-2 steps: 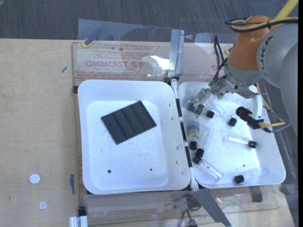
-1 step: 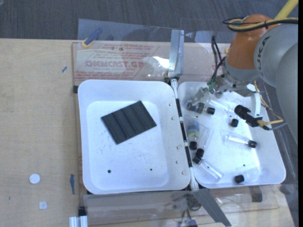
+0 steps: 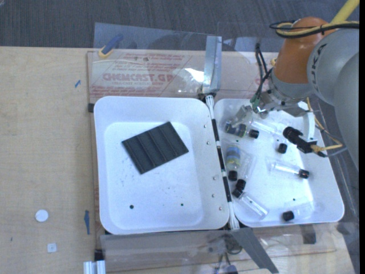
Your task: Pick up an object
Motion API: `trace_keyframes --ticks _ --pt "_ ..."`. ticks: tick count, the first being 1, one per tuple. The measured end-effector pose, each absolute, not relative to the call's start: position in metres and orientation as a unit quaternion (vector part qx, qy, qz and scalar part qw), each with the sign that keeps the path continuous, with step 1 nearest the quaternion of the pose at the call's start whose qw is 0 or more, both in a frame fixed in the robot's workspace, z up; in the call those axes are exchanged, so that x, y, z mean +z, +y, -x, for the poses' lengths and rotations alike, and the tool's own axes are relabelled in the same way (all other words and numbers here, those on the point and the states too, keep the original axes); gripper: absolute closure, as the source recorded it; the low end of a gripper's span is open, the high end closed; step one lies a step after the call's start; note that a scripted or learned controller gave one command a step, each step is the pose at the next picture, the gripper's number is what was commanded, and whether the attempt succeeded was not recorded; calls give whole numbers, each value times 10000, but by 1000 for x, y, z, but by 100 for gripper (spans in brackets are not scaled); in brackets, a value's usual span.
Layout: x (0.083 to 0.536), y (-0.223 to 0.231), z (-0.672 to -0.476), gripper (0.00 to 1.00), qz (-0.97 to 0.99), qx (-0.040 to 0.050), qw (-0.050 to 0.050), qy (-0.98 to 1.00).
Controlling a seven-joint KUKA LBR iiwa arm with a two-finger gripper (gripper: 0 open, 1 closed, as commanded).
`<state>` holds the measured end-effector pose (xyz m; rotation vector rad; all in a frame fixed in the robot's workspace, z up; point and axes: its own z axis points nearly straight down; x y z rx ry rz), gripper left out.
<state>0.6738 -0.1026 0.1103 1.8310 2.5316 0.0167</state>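
Well, the grey arm leans in over the far corner of the right bin, its orange band high above the rim, and the pincer sits low over the clutter there. From this angle I cannot tell whether it is released or clenched, or whether anything sits in it.

The right bin holds a scatter of small clear vials with black caps. A cluster of vials lies just beside the pincer, on its left and slightly nearer to me, touching or nearly so; their long axes run at a slant from the pincer toward the divider between the bins. Nearer still from the pincer, against the divider, lies a vial with a blue-tinted label, its long axis running roughly along the divider. Another vial lies well to the right and nearer, pointing crosswise, cap to the right. A last vial lies near the front edge, slanted.

The left bin, well off to the pincer's left, holds a dark ribbed rectangular pad lying flat, turned askew, its long axis slanting up toward the divider.

Both bins rest on the desk.
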Motion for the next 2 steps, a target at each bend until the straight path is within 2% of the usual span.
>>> trace_keyframes --ticks 1,2 --pt "108 -106 -674 0 -5380 27 77 8429" --pt "108 -104 -667 0 -5222 44 137 8527"
